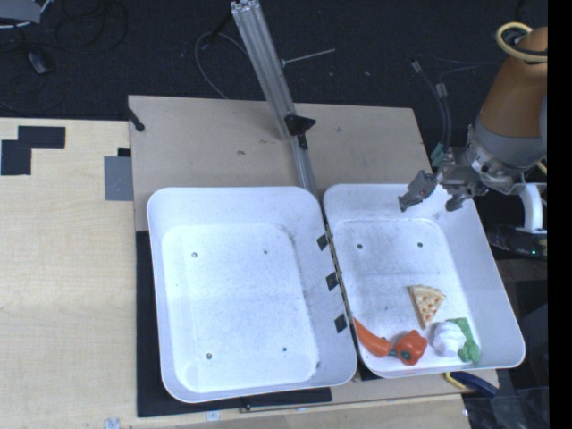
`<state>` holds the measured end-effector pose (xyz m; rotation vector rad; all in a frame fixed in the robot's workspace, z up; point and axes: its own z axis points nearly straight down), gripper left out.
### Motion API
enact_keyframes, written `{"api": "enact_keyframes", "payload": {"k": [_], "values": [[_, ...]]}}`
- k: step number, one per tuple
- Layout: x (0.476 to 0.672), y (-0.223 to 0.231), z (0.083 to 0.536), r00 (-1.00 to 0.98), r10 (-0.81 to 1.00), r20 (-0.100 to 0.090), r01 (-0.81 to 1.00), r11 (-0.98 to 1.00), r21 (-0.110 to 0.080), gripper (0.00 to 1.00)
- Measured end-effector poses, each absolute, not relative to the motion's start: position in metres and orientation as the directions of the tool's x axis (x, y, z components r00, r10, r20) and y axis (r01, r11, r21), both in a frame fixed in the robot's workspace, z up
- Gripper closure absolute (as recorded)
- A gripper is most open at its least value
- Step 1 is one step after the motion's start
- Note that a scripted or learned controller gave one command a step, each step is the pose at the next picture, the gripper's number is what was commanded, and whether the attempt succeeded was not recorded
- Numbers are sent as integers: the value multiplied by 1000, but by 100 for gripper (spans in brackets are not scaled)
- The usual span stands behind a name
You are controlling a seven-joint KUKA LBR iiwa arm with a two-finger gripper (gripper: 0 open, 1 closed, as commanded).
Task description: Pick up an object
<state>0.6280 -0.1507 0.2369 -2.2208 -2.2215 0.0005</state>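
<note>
Listing from the right bin point(500, 280), we count four items gathered in its near corner. The orange carrot point(371, 338) lies against the bin's left wall, long axis slanted, its thin end pointing toward the far left and its thick end toward the red pepper point(410, 347), which touches it. The waffle wedge point(426, 304) sits just beyond the pepper, tip pointing toward the bin's near edge. The white-and-green vegetable point(454, 338) rests just right of the pepper, near the bin's right wall. The gripper point(437, 190) hangs over the bin's far rim, well apart from all four, fingers spread with nothing between them. The left bin point(170, 311) adjoins.
</note>
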Motion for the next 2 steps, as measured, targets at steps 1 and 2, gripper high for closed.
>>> {"api": "enact_keyframes", "payload": {"k": [1, 2], "values": [[573, -135, 85, 0, 1000, 0, 1000, 0, -2, 0], [627, -133, 86, -1, 1000, 0, 1000, 1, -4, 0]]}}
